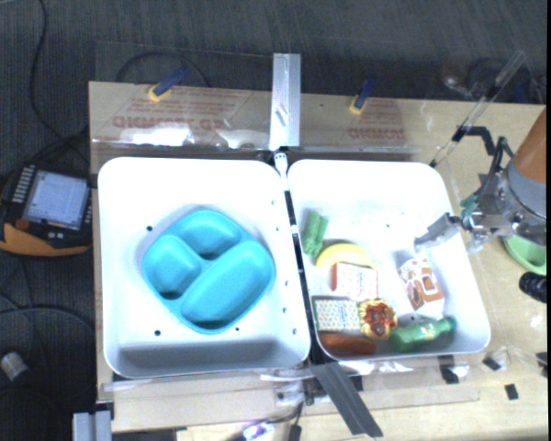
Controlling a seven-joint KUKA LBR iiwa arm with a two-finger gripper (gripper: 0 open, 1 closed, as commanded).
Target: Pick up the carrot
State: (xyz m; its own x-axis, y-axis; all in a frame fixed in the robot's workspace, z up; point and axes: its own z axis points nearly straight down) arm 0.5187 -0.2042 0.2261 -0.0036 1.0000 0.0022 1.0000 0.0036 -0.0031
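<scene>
Carrot [346, 344] lying at front edge of right bin [376, 177], under snack packs. Hand [438, 231] hovering over bin's right side, can't tell its grip. Blue tray [209, 266] sitting in left bin [129, 338].

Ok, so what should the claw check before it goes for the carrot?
1. Carrot spotted: cannot tell. A long reddish-orange piece by the near wall of the right white bin may be it.
2. Claw over the correct bin: ok. The claw is over the right white bin.
3. Claw above that piece: not ok. It is off to the piece's right, further back.
4. Room around the piece: not ok. A checkered block and a green toy crowd it.
5. Blue divided plate out of the way: ok, it sits in the left bin.
</scene>
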